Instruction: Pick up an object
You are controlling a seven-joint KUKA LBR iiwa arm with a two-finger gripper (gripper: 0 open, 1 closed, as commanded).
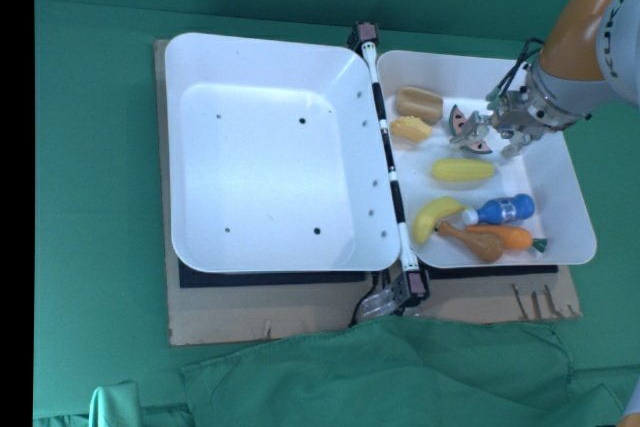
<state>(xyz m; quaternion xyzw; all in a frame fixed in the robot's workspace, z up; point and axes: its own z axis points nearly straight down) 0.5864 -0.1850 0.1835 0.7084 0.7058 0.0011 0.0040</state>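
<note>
Green bench, white bins (270,65), blue bottle (505,210), label unreadable

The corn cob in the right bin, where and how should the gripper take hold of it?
Grip the corn cob across its middle, coming straight down from above. It lies flat, long axis running left-right, with bare floor on both long sides, so the jaws should probably close across its narrow width.
</note>
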